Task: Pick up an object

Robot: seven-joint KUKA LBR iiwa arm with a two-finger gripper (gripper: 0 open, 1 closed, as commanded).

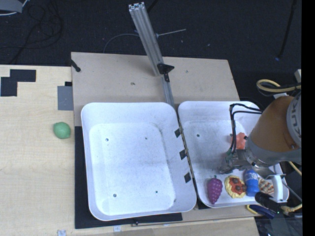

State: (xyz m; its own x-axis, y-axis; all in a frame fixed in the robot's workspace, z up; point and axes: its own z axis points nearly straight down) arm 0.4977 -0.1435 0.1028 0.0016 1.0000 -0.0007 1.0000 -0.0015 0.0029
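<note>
Two shallow white bins sit side by side on the desk point(44, 181). The left bin point(93, 113) has a bare speckled floor. The right bin point(206, 117) carries all the small things, gathered along its near edge.

The grey arm point(278, 132), with its broad orange band, reaches in from the right and hangs low over the right bin. Its jaws point(229, 164) are down close to the bin floor, just left of the wrist. They read as a dark, blurred cluster, and I cannot tell whether they are open or closed, nor whether anything sits between them. A small orange-red piece point(240, 140) shows just above them, beside the arm; whether it belongs to the arm or is a loose object is not clear.

Just below the jaws lies a row of items: a purple bunch of grapes point(214, 189) at the left, then a yellow toy with red markings point(235, 186), then a blue object point(251, 181) partly under the wrist, and a tan checked item point(267, 186) at the right end. All rest on the bin floor, near each other.

Well apart from the bins, a green ball point(62, 130) lies on the pale wood to the left. A slanted aluminium rail point(147, 36) rises behind the bins.
</note>
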